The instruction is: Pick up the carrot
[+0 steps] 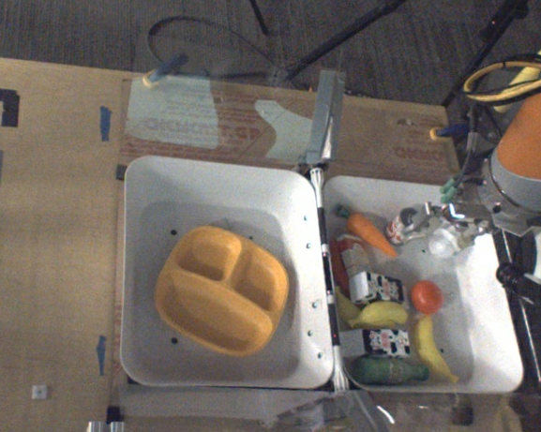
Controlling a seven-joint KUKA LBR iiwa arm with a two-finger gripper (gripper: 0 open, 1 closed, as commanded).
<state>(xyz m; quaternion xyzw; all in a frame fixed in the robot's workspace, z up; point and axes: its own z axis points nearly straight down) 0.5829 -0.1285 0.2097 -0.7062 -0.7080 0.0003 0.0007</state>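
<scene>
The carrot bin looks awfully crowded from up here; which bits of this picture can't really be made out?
- Pincer: blurred metal at the right bin's far edge; whether it is open or shut cannot be told.
- Carrot: its green end is too small to judge.
- Milk cartons: print too small to read.
- Green bottle: lies at the bin's near wall, label unreadable.
- Arm: cut off by the camera view's right edge.

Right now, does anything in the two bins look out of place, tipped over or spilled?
Nothing is spilled or broken. The right bin is crowded: carrot, tomato, bananas and two cartons lie jumbled, some touching. The green bottle lies on its side. In the left bin the yellow tray sits askew.
</scene>
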